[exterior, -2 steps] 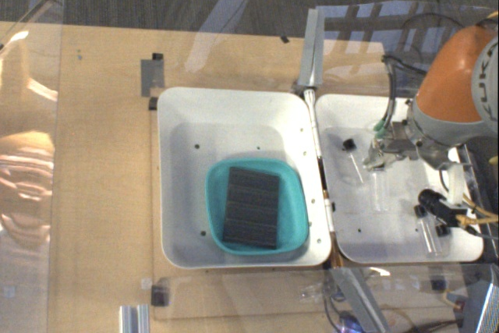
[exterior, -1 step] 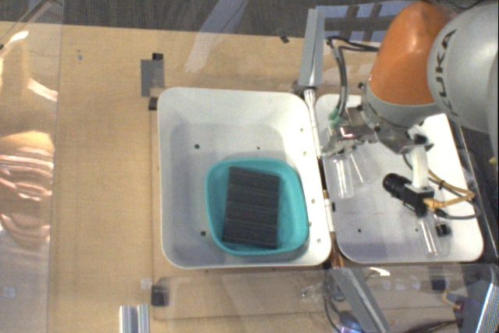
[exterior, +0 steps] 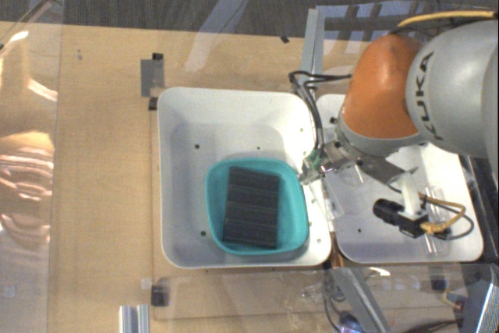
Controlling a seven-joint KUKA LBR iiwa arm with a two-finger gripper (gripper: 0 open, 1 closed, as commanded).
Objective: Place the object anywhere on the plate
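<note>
The dark ridged block (exterior: 252, 207) already lies on the teal plate (exterior: 295, 191) in the left bin (exterior: 179, 168), long axis running away from the camera, just left of the gripper (exterior: 316, 162) (jaw state I cannot tell).

Object (exterior: 252, 207) on plate (exterior: 294, 208) (inside left bin (exterior: 187, 136)).

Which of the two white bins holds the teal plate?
The left shallow white bin: its teal square plate carries a dark ridged block.
</note>
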